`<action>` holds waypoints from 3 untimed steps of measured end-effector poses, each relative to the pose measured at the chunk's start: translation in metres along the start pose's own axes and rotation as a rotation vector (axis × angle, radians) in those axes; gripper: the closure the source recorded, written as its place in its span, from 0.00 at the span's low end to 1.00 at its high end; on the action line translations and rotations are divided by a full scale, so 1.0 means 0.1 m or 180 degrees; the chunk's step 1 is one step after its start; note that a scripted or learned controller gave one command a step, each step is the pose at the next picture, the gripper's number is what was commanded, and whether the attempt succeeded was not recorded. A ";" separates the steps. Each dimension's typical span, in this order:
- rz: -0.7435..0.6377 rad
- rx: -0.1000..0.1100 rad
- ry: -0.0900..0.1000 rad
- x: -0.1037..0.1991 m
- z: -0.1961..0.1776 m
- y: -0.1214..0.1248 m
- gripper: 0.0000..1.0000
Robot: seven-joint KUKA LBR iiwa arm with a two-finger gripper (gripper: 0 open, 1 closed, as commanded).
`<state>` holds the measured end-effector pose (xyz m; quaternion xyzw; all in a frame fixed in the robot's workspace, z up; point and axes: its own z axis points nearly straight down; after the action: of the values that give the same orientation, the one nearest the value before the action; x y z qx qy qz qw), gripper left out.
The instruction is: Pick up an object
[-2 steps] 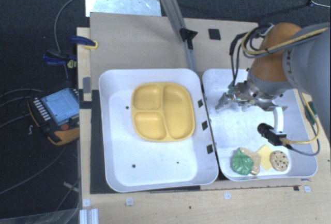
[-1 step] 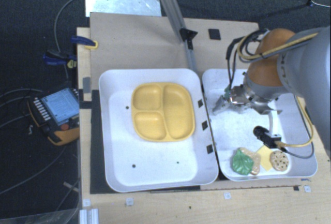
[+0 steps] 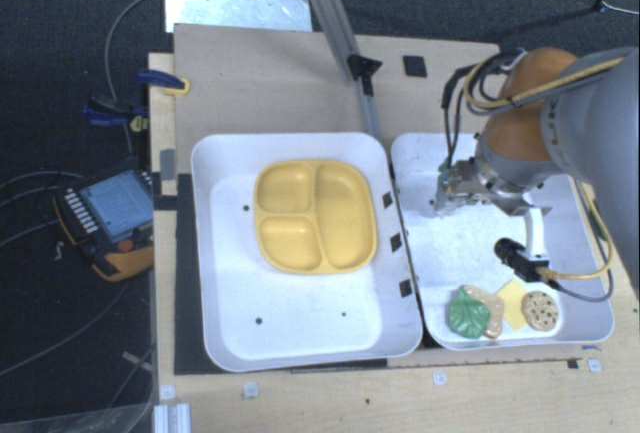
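In the right bin (image 3: 430,251), near its front edge, lie a green leafy toy (image 3: 465,314), a yellow cheese slice (image 3: 514,303) and a round tan cookie (image 3: 540,310). They sit close together, the green piece overlapping a tan piece beside it. My gripper (image 3: 447,193) hangs over the back left part of the same bin, well behind these items. Nothing shows between or under its fingers. The arm's grey wrist and orange band (image 3: 535,71) cover the bin's back right part.
The left bin (image 3: 230,321) holds a yellow divided plate (image 3: 315,216) with three compartments. A metal pole (image 3: 330,11) slants down to the back edge between the bins. Cables run from the wrist over the right bin's right side (image 3: 560,271).
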<state>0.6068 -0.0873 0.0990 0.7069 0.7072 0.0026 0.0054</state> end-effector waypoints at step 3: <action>-0.0016 0.0007 0.0010 0.05 -1.70 0.04 1.00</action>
<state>0.6091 -0.0817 0.2686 0.7051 0.7091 0.0029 0.0035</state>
